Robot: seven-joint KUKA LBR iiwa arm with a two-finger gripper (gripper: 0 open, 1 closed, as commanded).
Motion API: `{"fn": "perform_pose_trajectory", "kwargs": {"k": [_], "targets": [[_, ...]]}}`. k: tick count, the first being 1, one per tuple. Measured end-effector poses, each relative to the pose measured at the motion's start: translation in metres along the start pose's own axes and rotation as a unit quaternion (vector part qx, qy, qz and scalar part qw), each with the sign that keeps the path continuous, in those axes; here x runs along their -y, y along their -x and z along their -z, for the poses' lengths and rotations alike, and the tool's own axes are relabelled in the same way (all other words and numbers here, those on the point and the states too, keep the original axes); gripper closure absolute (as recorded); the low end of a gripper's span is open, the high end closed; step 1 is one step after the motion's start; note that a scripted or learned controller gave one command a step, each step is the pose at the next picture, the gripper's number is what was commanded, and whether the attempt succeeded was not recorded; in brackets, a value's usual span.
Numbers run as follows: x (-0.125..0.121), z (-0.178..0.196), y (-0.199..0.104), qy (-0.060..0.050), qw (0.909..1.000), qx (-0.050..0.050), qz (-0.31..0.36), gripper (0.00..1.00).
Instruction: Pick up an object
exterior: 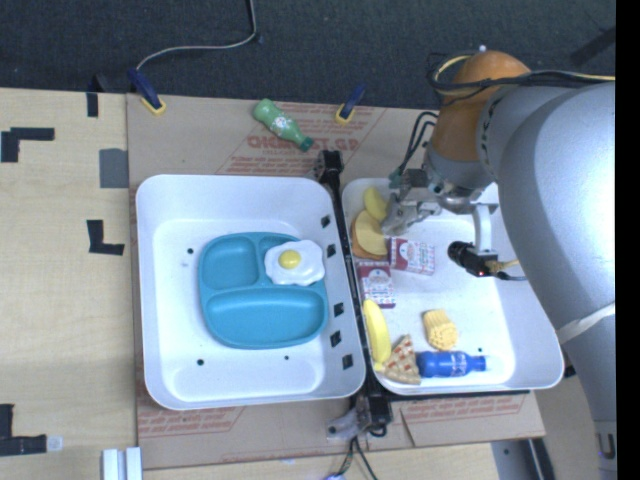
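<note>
The arm enters from 3 o'clock over the right bin. The left bin holds a blue plate with a fried egg at its 2 o'clock. The jaws hang above yellow food at the right bin's 10 o'clock; their state I cannot tell. At 6 o'clock lie a banana, a blue bottle, corn.

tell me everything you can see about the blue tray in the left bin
The blue tray is a sky-blue, plastic-looking divided plate with rounded corners. It has three compartments: two smaller ones along the far side and one wide one nearer the camera. It lies flat, right side up, near the middle of the left bin. A toy fried egg rests on its far right corner, partly overhanging the rim. The wide compartment holds nothing.
</note>
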State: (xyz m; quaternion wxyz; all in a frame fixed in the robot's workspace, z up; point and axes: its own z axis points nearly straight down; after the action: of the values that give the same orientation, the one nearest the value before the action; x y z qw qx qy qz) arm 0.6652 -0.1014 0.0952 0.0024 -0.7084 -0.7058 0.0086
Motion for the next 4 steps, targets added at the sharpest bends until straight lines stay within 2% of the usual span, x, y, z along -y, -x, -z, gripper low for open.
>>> {"fn": "perform_pose_trajectory", "kwargs": {"k": [1,2,3,4], "targets": [[0.0,0.0,0.0,0.0,1.0,0.0,0.0,0.0],[0.111,0.017,0.001,0.006,1.0,-0.005,0.002,0.0],[0.032,-0.009,-0.004,0.01,0.9999,-0.004,0.003,0.0],[-0.002,-0.01,0.0,0.003,1.0,-0.006,0.003,0.0]]}}
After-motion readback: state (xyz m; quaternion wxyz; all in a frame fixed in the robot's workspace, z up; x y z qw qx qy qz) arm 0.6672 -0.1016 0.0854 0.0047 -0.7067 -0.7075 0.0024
